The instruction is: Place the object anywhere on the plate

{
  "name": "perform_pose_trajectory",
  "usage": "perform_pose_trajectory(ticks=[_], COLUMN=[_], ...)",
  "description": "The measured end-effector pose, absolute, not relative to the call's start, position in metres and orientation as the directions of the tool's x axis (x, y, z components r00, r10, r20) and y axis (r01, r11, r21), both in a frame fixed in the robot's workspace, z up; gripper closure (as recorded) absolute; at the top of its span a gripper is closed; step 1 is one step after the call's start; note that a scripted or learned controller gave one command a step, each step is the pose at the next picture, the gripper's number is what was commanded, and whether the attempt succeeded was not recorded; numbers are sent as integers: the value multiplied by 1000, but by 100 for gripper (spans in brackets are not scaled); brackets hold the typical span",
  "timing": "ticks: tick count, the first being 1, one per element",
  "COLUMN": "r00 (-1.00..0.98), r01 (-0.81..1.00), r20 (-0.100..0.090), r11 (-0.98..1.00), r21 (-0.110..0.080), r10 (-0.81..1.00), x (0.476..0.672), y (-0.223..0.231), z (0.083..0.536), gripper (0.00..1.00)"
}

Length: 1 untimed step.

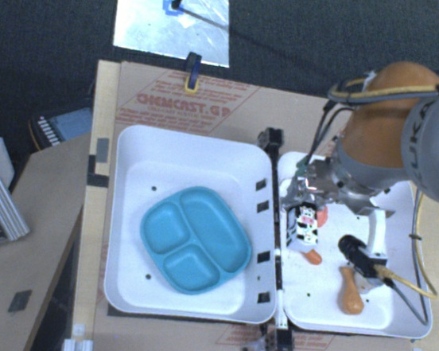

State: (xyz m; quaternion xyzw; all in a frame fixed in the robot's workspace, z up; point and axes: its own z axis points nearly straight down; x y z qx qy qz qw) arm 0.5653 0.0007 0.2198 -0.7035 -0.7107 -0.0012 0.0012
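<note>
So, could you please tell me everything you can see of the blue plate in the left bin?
The blue plate is a light blue, rounded-rectangle dish with three compartments: one long section along its upper right side and two smaller ones on the left and bottom, split by raised ridges. It looks like smooth moulded plastic. It lies flat and turned at an angle near the middle of the left bin, resting on the white floor. Nothing lies in its compartments, and nothing else touches it.
</note>
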Motion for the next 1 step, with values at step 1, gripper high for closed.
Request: perform_pose_trajectory(ticks=[1], r00=[-10], r01=[1000], r20=[3], r11=[10], r21=[-2], r10=[1000], x=[537], y=[50], z=[215], gripper=[100])
